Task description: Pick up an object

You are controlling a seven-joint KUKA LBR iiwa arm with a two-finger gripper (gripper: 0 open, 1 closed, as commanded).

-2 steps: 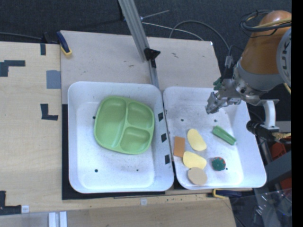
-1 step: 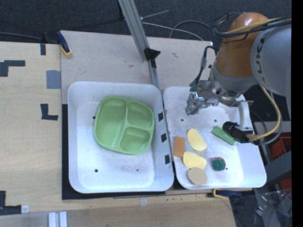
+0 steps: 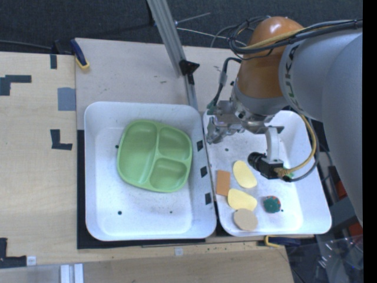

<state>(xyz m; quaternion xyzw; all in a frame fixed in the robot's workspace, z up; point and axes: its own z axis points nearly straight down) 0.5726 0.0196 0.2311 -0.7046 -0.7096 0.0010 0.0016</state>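
In the right-hand bin [image 3: 312, 214], toward its near left corner, lies a small cluster of flat pieces. An orange rectangular piece [image 3: 222, 183] sits by the bin's left wall. Just beside it to the right is a yellow oval piece [image 3: 244, 174], and below that a second yellow piece [image 3: 241, 199], the two close together or barely touching. A tan round piece [image 3: 245, 219] lies against the lower yellow one, nearest the front rim. A small dark green round piece [image 3: 271, 204] rests a little to the right, apart from the yellow ones.

The left bin [image 3: 100, 217] holds a light green divided plate [image 3: 155, 155] with three compartments, lying flat near the middle and tilted somewhat askew to the bin's edges. A grey metal bar [image 3: 165, 25] slants down from the top of the view to the gap between the two bins.

The arm [image 3: 330, 75] comes in from the right, its orange band [image 3: 268, 55] above the wrist, bent downward over the far part of the right bin. The gripper [image 3: 217, 131] hangs above the bin's far left corner, near the dividing wall, well apart from the cluster of pieces. Nothing can be seen between its fingers; how far they are spread cannot be told from this angle. A black cable fitting [image 3: 263, 164] with a yellow-tipped lead hangs beside the wrist, just right of the upper yellow piece.
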